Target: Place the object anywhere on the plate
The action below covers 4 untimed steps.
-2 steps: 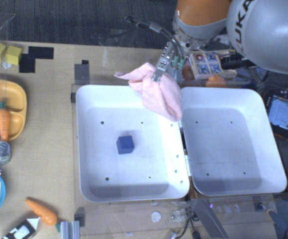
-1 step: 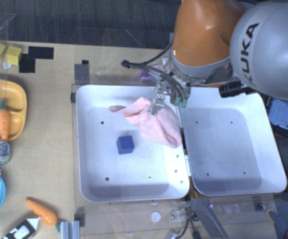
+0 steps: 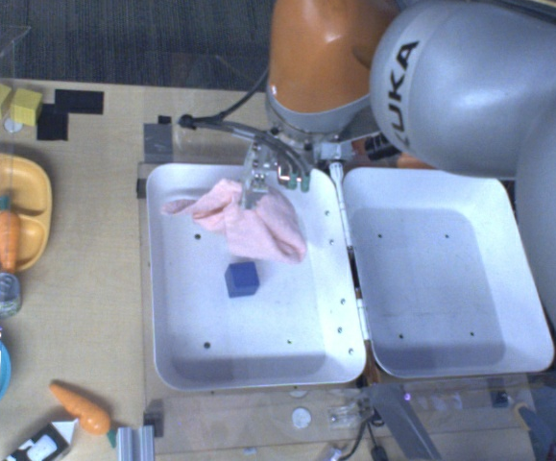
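Early stage: jaws (image 3: 256, 192) pinching crumpled pink cloth (image 3: 244, 221) in left white bin (image 3: 177, 353), just above small blue cube (image 3: 243, 279); plate placement pending.

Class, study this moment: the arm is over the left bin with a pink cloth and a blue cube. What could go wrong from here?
1. The gripper sits at the pink cloth; limp fabric may slip or drag instead of lifting.
2. The blue cube lies at the cloth's lower edge, so a dragged cloth could push it.
3. The cloth drapes near the left bin wall and may snag.
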### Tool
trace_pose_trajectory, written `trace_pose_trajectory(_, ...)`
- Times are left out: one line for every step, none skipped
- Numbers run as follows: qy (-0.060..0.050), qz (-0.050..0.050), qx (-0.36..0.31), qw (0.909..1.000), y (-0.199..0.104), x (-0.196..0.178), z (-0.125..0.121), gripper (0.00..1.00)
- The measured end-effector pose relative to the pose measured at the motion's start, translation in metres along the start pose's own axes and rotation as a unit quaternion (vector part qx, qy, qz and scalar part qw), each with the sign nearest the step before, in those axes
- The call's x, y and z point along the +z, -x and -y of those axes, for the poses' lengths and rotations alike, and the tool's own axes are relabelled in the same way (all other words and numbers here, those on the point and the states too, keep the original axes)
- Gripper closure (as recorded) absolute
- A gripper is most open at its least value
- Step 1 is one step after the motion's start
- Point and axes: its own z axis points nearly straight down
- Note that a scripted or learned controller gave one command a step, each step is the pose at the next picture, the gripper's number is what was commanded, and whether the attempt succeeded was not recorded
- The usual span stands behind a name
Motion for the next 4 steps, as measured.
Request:
trace_pose_trajectory(0.001, 0.001, 0.067, 0.9978, -0.003, 0.005, -0.054, 1.00)
trace_pose_trajectory(-0.001, 0.000, 0.146, 0.9892, 0.032, 0.012, 0.046, 1.00)
trace_pose_trajectory(0.001, 0.001, 0.008, 1.0000, 0.022, 0.035, -0.055, 1.00)
trace_pose_trajectory(-0.001, -0.001, 0.151, 0.9886, 0.012, 0.095, -0.054, 1.00)
